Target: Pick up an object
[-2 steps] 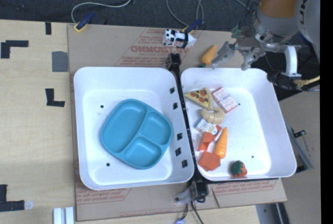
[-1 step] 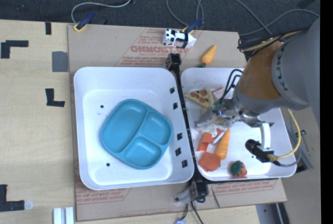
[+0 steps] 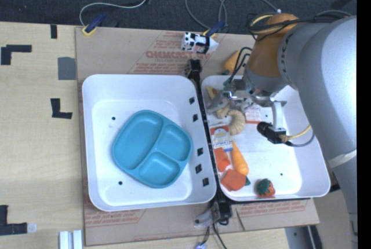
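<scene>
My gripper (image 3: 228,102) is low in the right bin (image 3: 301,172), at its far left end. It hangs just above a beige curved pastry (image 3: 237,121), close to it or touching it. Nearer the front lie a small printed packet (image 3: 220,139), an orange carrot (image 3: 239,161), a red-orange piece (image 3: 232,180) and a small red fruit with a green top (image 3: 265,187). A yellow object (image 3: 232,60) peeks out behind the wrist at the bin's far edge.
The left bin (image 3: 98,126) holds a blue divided plate (image 3: 152,148). A black divider (image 3: 203,126) runs between the bins. The grey arm with its orange band (image 3: 272,51) covers the right bin's far right side. Cables and a black-and-white tag (image 3: 195,41) lie behind the bins.
</scene>
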Available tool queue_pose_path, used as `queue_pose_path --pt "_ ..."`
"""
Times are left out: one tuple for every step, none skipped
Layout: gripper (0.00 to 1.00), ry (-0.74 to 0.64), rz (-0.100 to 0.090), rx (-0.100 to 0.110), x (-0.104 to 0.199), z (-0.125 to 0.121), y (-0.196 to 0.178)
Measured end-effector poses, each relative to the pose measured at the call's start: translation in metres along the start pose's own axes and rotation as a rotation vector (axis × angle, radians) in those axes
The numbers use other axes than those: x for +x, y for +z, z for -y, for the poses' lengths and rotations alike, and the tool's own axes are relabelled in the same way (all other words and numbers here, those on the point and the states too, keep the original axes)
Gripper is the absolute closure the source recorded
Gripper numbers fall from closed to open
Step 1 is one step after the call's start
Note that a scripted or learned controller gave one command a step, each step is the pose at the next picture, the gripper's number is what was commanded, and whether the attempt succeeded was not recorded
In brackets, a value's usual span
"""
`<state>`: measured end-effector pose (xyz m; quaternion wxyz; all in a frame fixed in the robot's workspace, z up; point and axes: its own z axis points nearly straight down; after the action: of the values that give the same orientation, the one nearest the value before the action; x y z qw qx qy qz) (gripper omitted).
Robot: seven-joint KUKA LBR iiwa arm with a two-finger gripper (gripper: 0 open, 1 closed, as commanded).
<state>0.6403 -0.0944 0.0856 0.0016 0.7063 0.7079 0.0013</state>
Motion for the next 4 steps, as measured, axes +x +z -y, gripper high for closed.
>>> queue_pose_path --pt "0.0 0.0 -0.001 0.003 -0.001 -0.006 0.0" --pt "0.0 0.0 -0.001 0.004 -0.001 -0.009 0.0" --pt "0.0 0.0 0.0 0.002 -0.001 -0.008 0.0" --pt "0.0 0.0 -0.002 0.005 -0.005 -0.018 0.0"
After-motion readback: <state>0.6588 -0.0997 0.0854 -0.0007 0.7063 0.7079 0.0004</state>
